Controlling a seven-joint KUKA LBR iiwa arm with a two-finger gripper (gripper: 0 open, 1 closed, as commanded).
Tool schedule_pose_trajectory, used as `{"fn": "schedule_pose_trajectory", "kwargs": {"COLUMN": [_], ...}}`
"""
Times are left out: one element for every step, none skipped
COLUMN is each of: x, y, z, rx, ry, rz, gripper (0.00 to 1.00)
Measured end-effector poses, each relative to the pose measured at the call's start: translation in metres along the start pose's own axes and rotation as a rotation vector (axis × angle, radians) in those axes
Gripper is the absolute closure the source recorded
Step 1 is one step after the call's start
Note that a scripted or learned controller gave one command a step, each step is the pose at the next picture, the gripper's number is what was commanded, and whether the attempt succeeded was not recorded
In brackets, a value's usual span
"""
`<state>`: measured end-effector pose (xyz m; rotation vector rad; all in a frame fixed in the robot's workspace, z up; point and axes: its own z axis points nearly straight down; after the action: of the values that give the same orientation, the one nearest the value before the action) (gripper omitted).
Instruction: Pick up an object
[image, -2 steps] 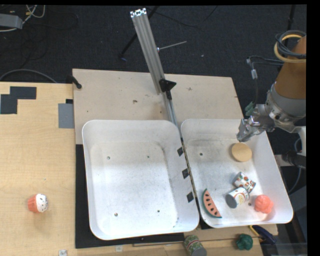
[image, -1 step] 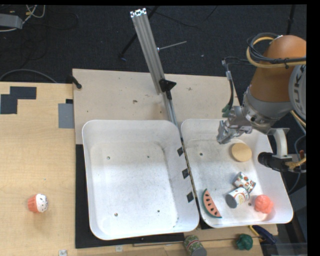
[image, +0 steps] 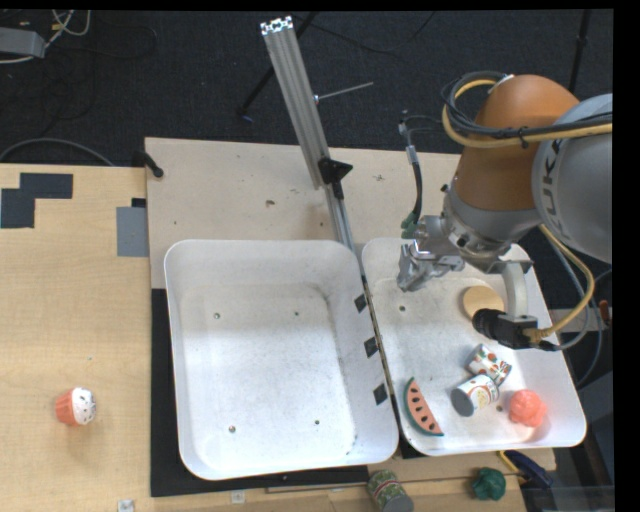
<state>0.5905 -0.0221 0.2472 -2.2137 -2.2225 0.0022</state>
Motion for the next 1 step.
{"fn": "schedule_pose_trajectory", "kwargs": {"x": [0.0560], "y": [0.0201], "z": [-0.0006], "rx": [-0.003], "ry": [0.000], "rz": [-0.001], "gripper": [1.00]}}
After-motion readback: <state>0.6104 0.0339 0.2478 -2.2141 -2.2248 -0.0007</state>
